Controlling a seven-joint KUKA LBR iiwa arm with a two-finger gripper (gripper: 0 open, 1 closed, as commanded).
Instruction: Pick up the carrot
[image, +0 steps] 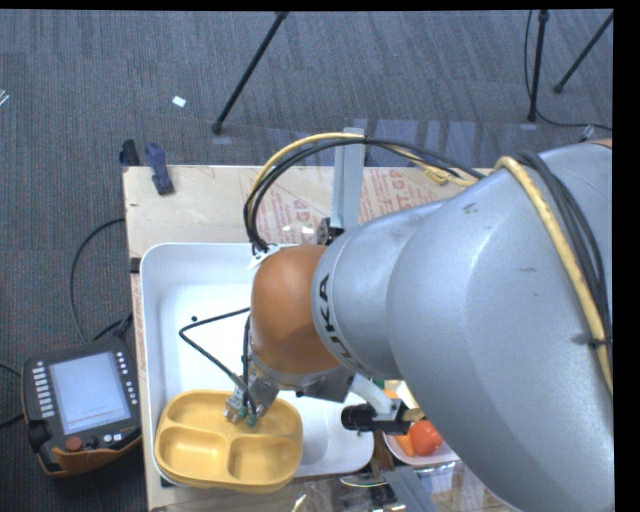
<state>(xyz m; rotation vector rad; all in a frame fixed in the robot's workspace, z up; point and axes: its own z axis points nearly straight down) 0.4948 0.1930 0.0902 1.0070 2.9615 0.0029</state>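
- The grey arm (470, 320) with its orange band (290, 315) covers much of the view, reaching over the left white bin (160, 290).
- The pincer (243, 410) hangs over the upper rim of a yellow divided tray (215, 455) that sits in the near corner of that bin. The tip is small and dark here, and I cannot tell what state it is in or whether anything sits in it.
- No carrot can be made out for certain. An orange-red rounded thing (425, 438) lies in the right bin (400, 450), just under the arm's body. It could be the carrot's end or some other piece of toy food; most of it is hidden.
- A black cable (205, 345) loops across the floor of the left bin near the pincer.
- Risks, as I judge them:
  - If the orange-red thing is the target, the pincer is well apart from it and over the wrong bin, so a descent here would close on nothing.
  - A descent here could strike the tray rim and tip or shove the tray.
  - The cable could snag during travel.
  - The arm's bulk blocks the camera, so a missed grasp may go unseen.
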